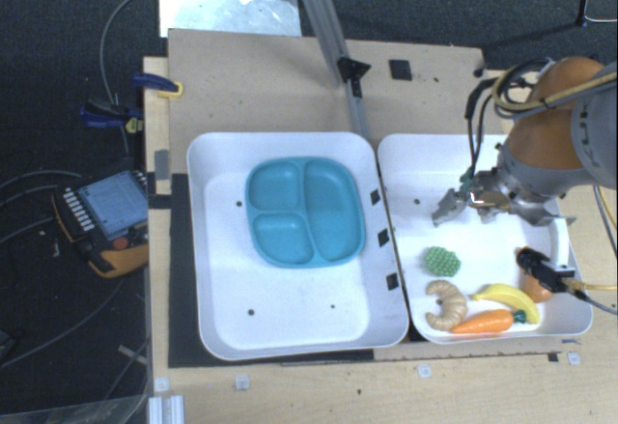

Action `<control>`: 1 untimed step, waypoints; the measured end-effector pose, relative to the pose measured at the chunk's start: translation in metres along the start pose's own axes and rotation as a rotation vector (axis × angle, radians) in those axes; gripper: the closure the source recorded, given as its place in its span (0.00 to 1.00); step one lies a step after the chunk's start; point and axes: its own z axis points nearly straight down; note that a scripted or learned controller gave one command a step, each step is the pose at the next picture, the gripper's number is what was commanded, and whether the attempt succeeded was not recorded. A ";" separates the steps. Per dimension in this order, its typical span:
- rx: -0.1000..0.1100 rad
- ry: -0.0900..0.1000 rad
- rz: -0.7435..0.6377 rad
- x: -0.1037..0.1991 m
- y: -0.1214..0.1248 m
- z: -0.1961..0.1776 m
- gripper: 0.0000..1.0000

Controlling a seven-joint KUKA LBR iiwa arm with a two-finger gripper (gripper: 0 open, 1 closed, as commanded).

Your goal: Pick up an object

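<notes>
At the near edge of the right bin (415, 169) an orange carrot (481, 323) lies on its side, close against the front wall.

The left bin (217, 253) is the larger-looking of the two and carries a blue divided plate (306, 212), set toward its far half, three compartments up. The right bin stands just beside it, their walls nearly touching.

The grey arm (546, 137), with its orange band, reaches in from the right over the far half of the right bin. Its gripper (450, 210) points left and down above bare white floor in the middle of that bin; whether the claw is open or closed cannot be told from this angle, and nothing shows in its hold.

The pickable things are all in the near part of the right bin. A yellow banana (507, 296) curves just behind the carrot. A tan croissant (445, 303) sits at the carrot's left end, touching or nearly so. A small green knobbly ball (442, 262), perhaps a toy broccoli head, lies between the croissant and the gripper, apart from both.
</notes>
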 end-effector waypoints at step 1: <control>-0.007 -0.001 -0.002 0.001 0.002 -0.014 1.00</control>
